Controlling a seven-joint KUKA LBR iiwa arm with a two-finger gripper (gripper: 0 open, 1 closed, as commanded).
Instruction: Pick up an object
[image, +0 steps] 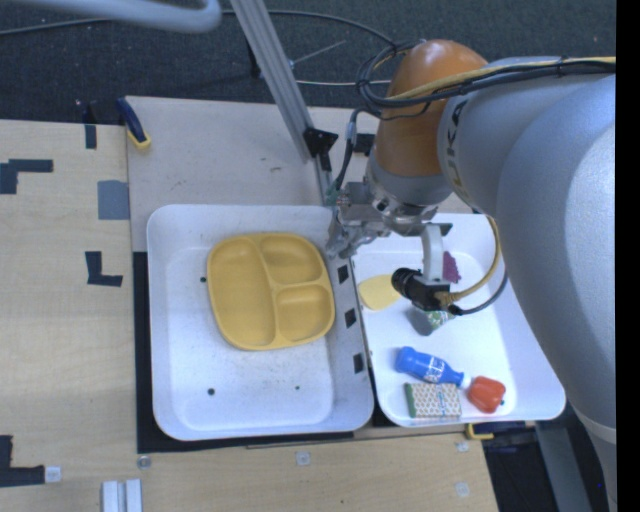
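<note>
The gripper (342, 240) hangs low over the seam where the two white bins meet, at the far end of the left bin (175, 330) and the right bin (525, 370). Whether it is open or closed cannot be told from this view, and nothing can be seen in its grasp. Just to its left, a yellow divided plate (270, 290) lies flat in the left bin. Just to its right and nearer the camera lies a pale yellow flat piece (376, 292). Farther right is a purple item (451, 267). Well toward the camera lie a blue bottle (430, 366), a green-patterned packet (434, 400) and a red object (486, 394), close together.
</note>
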